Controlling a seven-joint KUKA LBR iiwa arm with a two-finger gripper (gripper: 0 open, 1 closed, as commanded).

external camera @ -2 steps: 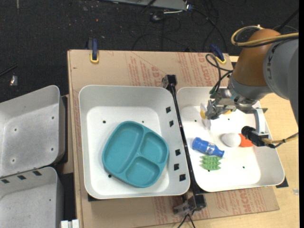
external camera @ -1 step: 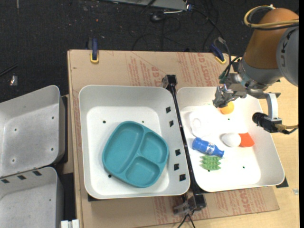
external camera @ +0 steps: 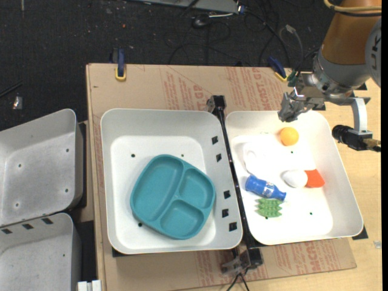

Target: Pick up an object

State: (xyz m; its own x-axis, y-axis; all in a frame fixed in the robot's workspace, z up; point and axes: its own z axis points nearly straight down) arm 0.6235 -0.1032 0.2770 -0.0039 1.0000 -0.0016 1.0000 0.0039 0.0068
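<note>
Green toy [external camera: 268,208]: well below the fingers.
Orange ball [external camera: 289,136]: just below the fingers.
Gripper [external camera: 291,114]: spread or pressed, cannot tell.

I see a teal divided plastic tray [external camera: 173,196], a yellow-orange ball [external camera: 289,136], a blue bottle [external camera: 264,187] and a green ridged toy [external camera: 269,208].

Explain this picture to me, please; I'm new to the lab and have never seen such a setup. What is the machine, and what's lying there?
One camera looks down at a slant on a bench. The grey and orange robot arm reaches in from the right; its tool hangs above an orange ball. The right bin also holds a blue bottle, a green ridged piece, a white object and an orange block. The left bin holds a teal divided plate. I see nothing in the tool.
</note>
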